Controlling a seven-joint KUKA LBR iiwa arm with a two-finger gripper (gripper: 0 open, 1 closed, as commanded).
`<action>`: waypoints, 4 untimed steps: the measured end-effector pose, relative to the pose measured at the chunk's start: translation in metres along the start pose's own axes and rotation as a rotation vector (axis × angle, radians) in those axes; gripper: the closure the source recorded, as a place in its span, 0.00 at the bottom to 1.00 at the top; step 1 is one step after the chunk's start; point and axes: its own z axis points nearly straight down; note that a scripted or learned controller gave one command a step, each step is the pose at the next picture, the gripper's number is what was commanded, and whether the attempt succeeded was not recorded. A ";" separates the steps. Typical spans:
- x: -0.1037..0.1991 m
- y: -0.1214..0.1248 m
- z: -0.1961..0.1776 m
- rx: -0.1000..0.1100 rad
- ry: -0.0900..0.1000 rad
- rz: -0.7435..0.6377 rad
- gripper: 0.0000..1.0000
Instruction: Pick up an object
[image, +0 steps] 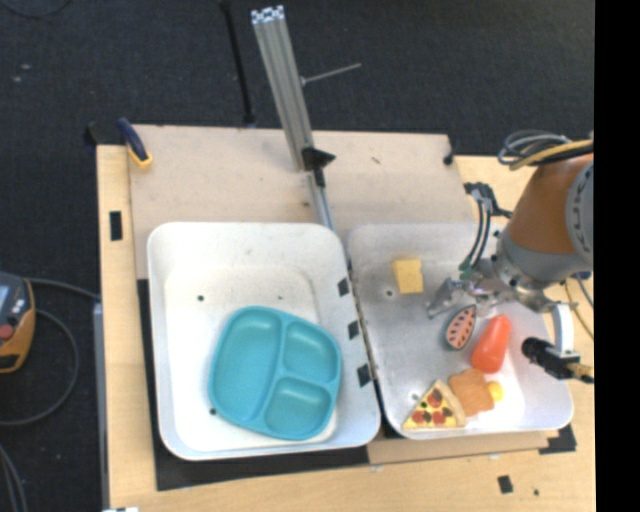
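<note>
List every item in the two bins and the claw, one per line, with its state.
Blue divided plate: flat in the left bin.
Yellow block: alone, right bin.
Watermelon slice: lying under the claw.
Orange bottle: lying tilted.
Pizza slice: flat, near front edge.
Bread piece: beside the pizza.

I can read no text, label, brand, number or sign anywhere around me. The only marking is a black-and-white checker pattern on the top end of the metal rail (268, 15), far up and to the left of my end effector (450, 297); it carries no letters.
</note>
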 end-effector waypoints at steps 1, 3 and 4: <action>-0.001 0.000 0.029 -0.002 0.000 0.002 0.00; -0.008 -0.001 -0.047 -0.009 -0.002 0.005 1.00; -0.012 -0.003 -0.112 -0.011 -0.002 -0.002 1.00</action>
